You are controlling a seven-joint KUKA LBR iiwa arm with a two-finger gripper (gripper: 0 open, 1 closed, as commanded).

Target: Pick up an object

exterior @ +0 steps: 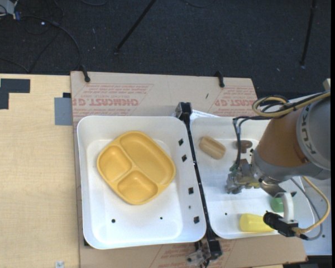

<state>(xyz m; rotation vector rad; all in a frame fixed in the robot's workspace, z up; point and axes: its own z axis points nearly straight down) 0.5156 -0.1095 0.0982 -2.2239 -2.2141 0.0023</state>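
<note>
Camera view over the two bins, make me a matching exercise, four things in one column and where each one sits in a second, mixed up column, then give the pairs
Things:
1. yellow divided plate
2. tan block
3. yellow object
4. gripper

Places:
A. near front edge of right bin
B. middle of left bin
C. low over middle of right bin
D. back of right bin, near the divider

Pairs: 1-B, 2-D, 3-A, 4-C

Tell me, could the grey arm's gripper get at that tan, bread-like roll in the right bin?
Probably yes. The tan roll lies alone on open bin floor, with nothing between it and the gripper hanging just beside it in the same right bin.
</note>
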